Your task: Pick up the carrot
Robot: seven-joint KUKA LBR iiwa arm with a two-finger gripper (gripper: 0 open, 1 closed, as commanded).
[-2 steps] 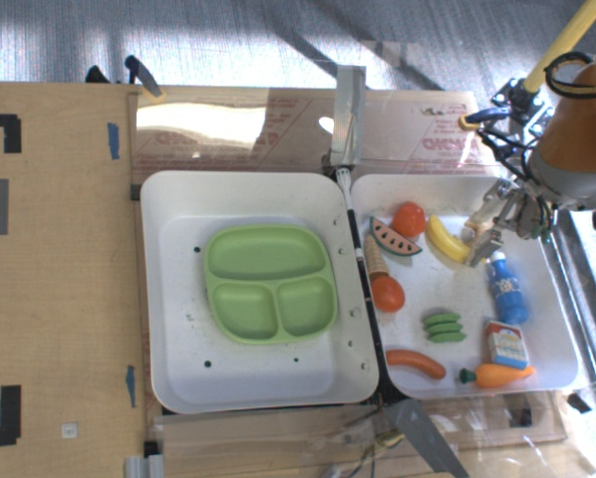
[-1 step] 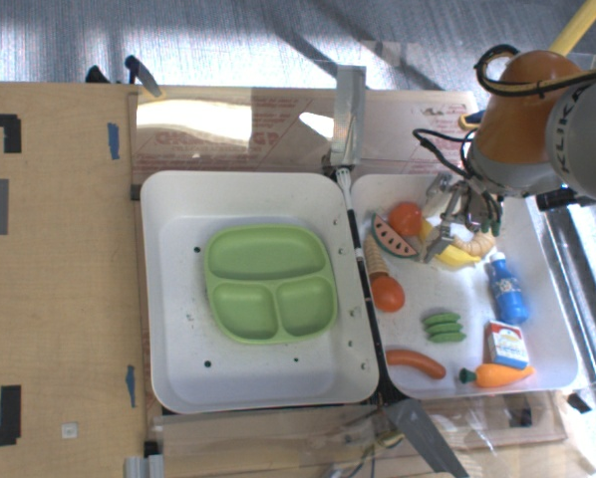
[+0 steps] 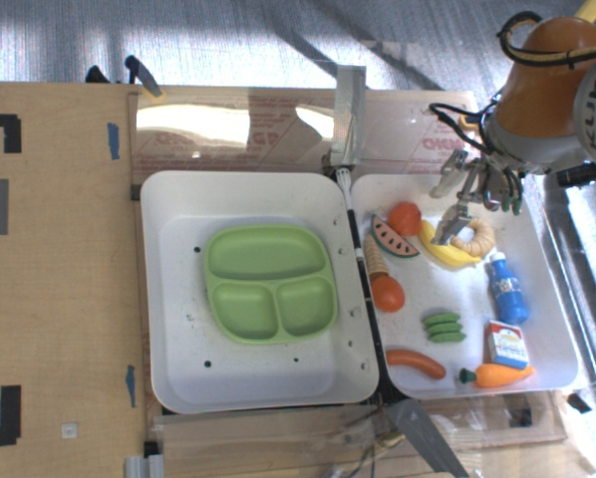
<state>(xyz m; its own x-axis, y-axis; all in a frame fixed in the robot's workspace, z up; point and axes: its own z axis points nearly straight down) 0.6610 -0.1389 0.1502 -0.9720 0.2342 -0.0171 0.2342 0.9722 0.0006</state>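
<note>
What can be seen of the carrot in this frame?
The carrot is a small orange toy, plastic-looking, with a dark green stub at its left end. It lies flat, roughly level across the view, in the near right corner of the right bin, close to the front rim. Its upper side sits against the bottom edge of the small red-and-white carton. The gripper is well away, at the bin's far side.

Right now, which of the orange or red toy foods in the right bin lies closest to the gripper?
The tomato, round and red, beside the watermelon slice, just left of the gripper. The carrot and sausage lie by the near wall.
</note>
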